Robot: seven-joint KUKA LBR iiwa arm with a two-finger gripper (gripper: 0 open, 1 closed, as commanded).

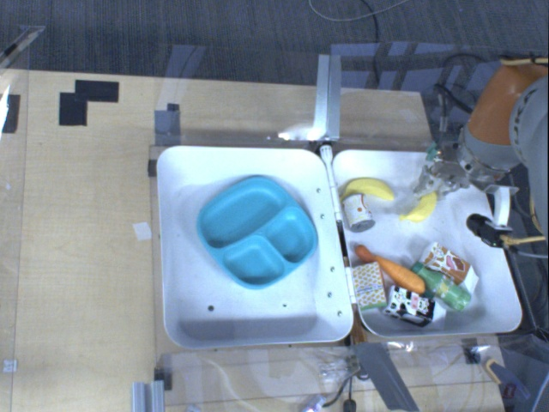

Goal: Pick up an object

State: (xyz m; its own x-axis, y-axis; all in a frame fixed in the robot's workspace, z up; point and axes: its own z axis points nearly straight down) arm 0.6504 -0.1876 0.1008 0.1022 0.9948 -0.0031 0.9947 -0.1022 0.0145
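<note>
The right bin (502, 309) holds a mix of objects. A yellow banana (371, 188) lies at its back left, with a small can (357, 212) on its side just in front of it. A small yellow fruit (419, 209) lies near the bin's back middle. My gripper (435, 184) hangs at the back right of this bin, just above and behind that yellow fruit. The grey arm with its orange band (502, 101) reaches in from the right. Nothing can be seen held in the gripper.
An orange carrot (393, 269), a patterned box (369, 285), a black-and-white pack (410, 305), a small carton (448, 263) and a green bottle (449, 291) crowd the right bin's front. A blue divided plate (256, 230) lies in the left bin (184, 320).
</note>
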